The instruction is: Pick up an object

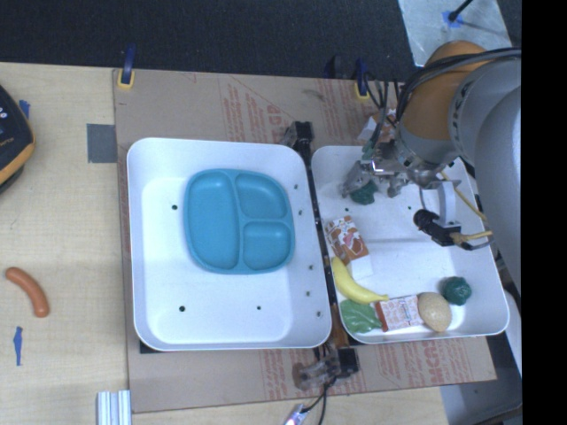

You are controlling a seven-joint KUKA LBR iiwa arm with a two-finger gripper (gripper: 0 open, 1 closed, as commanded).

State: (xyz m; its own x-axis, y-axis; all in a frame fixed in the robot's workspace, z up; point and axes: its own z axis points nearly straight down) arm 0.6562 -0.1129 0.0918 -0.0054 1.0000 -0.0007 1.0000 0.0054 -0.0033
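My gripper (372,182) hangs low over the far left corner of the right bin (478,326), under the grey arm with its orange band (443,96). A small teal object (361,195) lies right at the gripper's tip, touching or just below it. Nearer the front of the same bin are a brown snack packet (345,240), a yellow banana (353,283), a green flat piece (359,317), a red and white packet (399,313), a beige egg-shaped object (433,311) and a dark green lump (456,290).
The left bin (151,264) holds a blue divided plate (239,220). A black clip-like part (436,227) with cables hangs off the arm over the right bin. An orange sausage (28,290) lies on the bench at far left, and a yellow-black device (11,144) sits at the left edge.
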